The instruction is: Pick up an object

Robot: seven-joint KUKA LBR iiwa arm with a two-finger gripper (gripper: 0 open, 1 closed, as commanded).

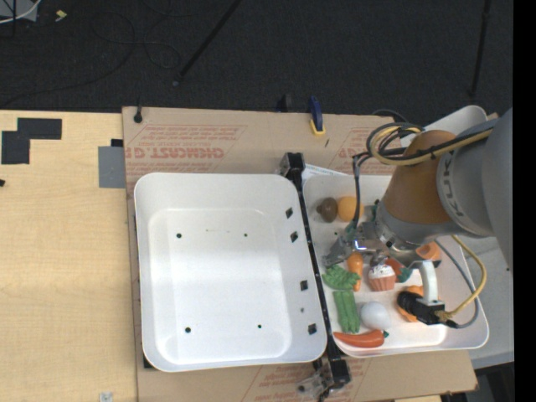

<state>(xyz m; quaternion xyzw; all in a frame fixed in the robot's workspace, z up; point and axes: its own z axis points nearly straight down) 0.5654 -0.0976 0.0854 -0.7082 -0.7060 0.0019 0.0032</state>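
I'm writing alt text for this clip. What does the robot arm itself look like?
The arm is bulky, with a smooth grey rounded casing and a wide orange band above the wrist. Yellow and black cables loop over the band, and another yellow cable trails below. The gripper is dark metal with small fittings.

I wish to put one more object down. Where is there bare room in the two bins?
The left bin has a bare floor from wall to wall. The right bin is crowded: brown ball, green toys, white egg and red piece lie close, with the arm above them.
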